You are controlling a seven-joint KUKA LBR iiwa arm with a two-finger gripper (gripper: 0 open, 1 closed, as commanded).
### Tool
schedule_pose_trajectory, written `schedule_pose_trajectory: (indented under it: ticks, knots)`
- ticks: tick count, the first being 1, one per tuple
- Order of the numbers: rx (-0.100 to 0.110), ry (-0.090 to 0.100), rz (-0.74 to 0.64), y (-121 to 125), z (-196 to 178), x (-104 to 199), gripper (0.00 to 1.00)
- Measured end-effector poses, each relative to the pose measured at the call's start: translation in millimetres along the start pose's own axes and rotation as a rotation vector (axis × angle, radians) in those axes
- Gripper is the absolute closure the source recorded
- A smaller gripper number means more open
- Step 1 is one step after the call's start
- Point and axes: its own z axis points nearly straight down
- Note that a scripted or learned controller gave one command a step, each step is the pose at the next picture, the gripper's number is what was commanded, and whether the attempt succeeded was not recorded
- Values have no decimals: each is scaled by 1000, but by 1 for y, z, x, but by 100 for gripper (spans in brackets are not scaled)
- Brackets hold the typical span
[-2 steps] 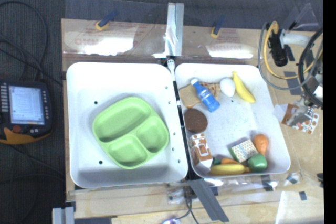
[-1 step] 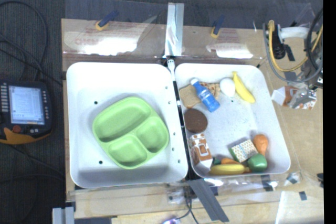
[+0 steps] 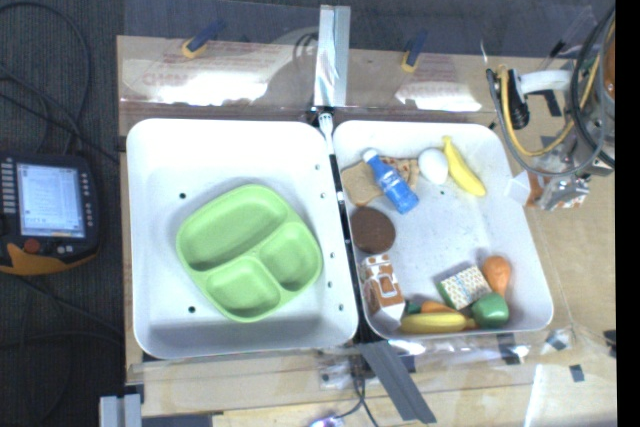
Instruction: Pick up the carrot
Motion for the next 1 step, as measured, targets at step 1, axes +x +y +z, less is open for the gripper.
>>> schedule_pose_trajectory:
  ticks: [1]
  knots:
    - [-1,-1,1,8,22,-30,100]
